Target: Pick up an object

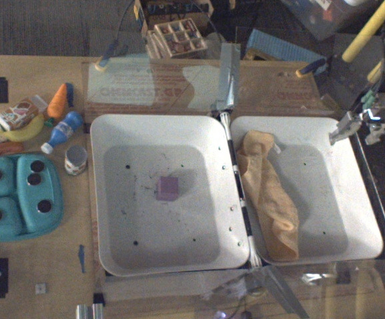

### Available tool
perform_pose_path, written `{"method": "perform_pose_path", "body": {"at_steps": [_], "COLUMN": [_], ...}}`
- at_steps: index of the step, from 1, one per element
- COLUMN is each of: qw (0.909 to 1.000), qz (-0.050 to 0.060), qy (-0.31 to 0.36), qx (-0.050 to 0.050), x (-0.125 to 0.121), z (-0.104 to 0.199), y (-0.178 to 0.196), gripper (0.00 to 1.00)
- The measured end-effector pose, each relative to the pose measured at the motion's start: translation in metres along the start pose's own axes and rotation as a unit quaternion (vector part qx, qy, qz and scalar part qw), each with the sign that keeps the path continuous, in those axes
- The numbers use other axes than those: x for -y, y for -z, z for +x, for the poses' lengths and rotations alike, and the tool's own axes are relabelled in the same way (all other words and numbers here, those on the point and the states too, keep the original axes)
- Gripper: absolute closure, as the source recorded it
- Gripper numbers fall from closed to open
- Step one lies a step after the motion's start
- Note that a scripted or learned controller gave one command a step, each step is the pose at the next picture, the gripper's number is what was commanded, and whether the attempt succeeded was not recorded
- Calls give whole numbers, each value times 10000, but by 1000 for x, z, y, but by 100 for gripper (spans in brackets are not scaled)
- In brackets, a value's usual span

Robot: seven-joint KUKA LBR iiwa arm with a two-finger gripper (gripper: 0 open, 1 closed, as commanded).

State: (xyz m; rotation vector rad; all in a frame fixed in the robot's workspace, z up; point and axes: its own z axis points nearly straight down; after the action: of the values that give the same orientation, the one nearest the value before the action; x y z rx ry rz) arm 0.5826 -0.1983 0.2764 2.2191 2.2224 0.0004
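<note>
Your pincer (360,123) hung at the right bin's (325,244) far right rim — whether spread or pressed together, I could not tell. Inside that bin, a tan cloth (269,191) lay along the left wall, well apart from the pincer. A small purple block (167,188) sat mid-floor in the left bin (112,244) — alone there.

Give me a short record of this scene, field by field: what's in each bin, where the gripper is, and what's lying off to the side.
left bin: one small purple block near its middle
right bin: tan cloth lying lengthwise along its left side
gripper: at the right bin's upper right rim, apart from both objects
held object: none seen
bench left of the bins: teal tray, small bottle, toy carrot, small can
</note>
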Motion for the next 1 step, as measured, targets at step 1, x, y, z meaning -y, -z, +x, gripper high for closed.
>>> {"method": "perform_pose_path", "body": {"at_steps": [1], "qw": [9994], "qz": [10], "qy": [350], "qx": [-2], "x": [-14], "z": [71], "y": [-107], "gripper": [0]}}
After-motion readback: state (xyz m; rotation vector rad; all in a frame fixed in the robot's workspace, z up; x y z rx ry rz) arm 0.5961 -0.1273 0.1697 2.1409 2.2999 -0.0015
